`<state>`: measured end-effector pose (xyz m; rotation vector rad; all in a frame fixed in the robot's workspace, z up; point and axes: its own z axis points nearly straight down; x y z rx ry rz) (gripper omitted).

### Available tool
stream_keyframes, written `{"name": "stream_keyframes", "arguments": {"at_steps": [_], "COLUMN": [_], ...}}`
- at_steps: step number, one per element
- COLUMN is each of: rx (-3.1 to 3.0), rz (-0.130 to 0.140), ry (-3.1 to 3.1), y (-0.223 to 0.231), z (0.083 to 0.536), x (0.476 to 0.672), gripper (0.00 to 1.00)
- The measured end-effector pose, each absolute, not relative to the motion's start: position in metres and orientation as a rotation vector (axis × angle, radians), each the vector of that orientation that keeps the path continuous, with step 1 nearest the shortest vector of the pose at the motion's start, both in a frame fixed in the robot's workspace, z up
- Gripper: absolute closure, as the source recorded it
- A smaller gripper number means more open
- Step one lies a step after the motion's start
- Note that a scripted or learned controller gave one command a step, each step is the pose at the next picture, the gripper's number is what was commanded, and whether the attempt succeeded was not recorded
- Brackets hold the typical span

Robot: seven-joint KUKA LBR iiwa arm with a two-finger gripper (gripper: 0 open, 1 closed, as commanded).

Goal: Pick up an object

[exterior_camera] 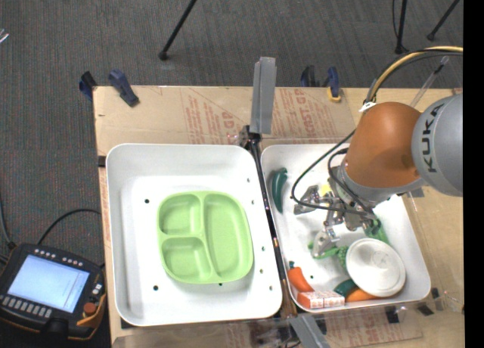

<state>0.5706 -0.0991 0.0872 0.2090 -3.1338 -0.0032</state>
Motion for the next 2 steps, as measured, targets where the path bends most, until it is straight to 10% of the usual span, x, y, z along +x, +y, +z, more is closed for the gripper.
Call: {"name": "stream_keyframes", "arguments": {"at_steps": [1,2], "rx": [0.019,0.1], "rz": [-0.003,-0.003], "ry": [-3.139,-3.143], "y": [-0.104,-0.094], "z": [0.086,0.088], "x": [0.504,0.588], "gripper": [0.0,0.0]}}
